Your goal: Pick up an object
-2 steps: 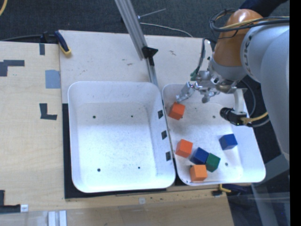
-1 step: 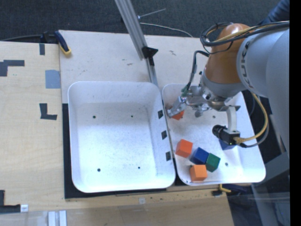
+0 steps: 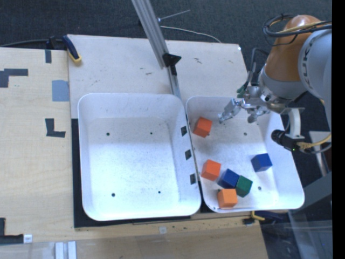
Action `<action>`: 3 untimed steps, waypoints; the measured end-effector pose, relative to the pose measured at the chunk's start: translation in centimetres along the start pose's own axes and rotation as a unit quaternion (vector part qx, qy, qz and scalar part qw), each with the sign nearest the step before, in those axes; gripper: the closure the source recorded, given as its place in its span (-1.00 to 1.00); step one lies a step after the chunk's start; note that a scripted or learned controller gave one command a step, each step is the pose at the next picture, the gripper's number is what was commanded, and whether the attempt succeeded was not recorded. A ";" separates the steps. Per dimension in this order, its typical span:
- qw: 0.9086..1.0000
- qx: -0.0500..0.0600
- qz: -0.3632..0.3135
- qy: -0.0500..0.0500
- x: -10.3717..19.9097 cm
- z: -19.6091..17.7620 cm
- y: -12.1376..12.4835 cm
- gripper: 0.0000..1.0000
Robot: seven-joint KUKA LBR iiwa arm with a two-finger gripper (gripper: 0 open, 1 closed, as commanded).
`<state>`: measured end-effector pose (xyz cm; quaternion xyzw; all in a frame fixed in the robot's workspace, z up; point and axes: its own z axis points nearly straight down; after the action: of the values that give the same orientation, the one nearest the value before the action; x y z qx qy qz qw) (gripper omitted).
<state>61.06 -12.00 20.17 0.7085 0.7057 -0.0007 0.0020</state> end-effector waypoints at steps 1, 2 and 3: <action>1.000 -0.003 -0.003 0.001 0.1 -7.3 0.5 -1.00; 1.000 0.004 -0.004 0.002 4.1 1.5 4.3 -1.00; 1.000 0.003 -0.003 0.001 2.2 6.8 7.0 -1.00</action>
<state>68.10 -9.90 13.33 0.7065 0.7077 -0.0023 -0.0007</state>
